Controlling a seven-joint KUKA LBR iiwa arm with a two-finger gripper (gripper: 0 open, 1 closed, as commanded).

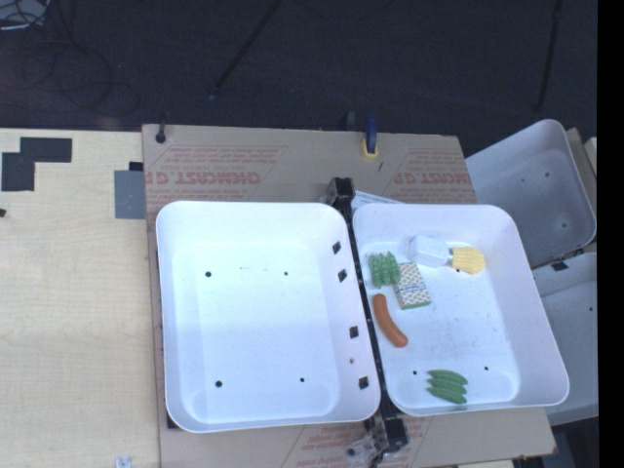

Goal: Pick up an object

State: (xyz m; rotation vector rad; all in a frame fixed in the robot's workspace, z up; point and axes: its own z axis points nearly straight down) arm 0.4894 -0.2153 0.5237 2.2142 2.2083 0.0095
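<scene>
The pale wooden table point(68, 310) carries a brown cardboard sheet point(244, 169) with red lettering, and on it stand two shallow white bins side by side, joined by a row of black clips point(351, 300). The left bin point(175, 261) shows only a few small dark dots on its floor. The right bin point(536, 339) holds all the pickable objects: a small green ridged piece point(383, 268) near its left wall, an orange sausage-shaped item point(389, 321) lying at a slant just below it, a patterned little box point(412, 286) just beside the green piece, a white block point(429, 251) touching a yellow corn-like piece point(469, 259) towards the far side, and a green pea pod point(448, 385) apart from the rest near the front wall. I cannot tell the state of the hand. A grey metal plate point(546, 183) lies off the right bin's far corner.
</scene>
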